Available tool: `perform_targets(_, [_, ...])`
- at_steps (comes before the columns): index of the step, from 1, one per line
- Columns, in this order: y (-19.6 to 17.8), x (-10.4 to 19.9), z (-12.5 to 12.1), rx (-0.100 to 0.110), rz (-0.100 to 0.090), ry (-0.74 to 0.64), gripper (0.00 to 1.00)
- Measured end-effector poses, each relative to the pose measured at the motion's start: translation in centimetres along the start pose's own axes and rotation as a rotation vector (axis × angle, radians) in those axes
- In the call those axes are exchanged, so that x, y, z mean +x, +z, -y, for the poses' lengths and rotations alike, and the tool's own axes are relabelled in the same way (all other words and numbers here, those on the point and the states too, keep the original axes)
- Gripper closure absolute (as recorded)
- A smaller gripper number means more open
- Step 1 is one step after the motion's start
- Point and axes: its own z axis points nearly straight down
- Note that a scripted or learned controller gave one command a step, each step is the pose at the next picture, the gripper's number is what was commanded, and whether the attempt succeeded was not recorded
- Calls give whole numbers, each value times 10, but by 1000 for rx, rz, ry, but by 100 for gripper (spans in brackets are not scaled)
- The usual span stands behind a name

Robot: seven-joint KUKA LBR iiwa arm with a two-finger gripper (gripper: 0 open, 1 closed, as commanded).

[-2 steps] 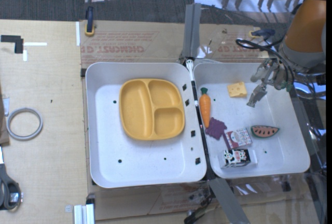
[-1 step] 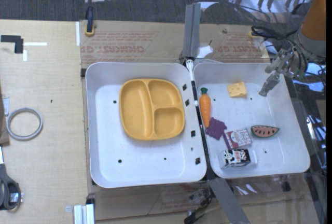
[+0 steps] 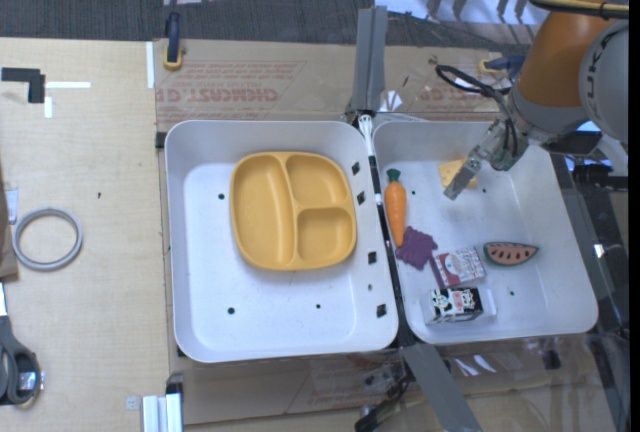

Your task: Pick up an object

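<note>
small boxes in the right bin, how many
2, both toward the near side of the right bin: a red and white box, and a black and white box just in front of it.

Left white bin (image 3: 190, 250): yellow divided plate (image 3: 293, 210). Right white bin (image 3: 560, 250): orange carrot (image 3: 396, 207) with green top, purple scrap (image 3: 416, 247), red-and-green watermelon slice (image 3: 511, 253), black-and-white patterned carton (image 3: 457, 303), pale yellow wedge (image 3: 451, 171). Arm (image 3: 575, 60): grey with orange band.
</note>
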Motion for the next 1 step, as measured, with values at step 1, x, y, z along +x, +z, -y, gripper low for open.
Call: perform_targets(1, [19, -22, 22, 0, 0, 105, 0])
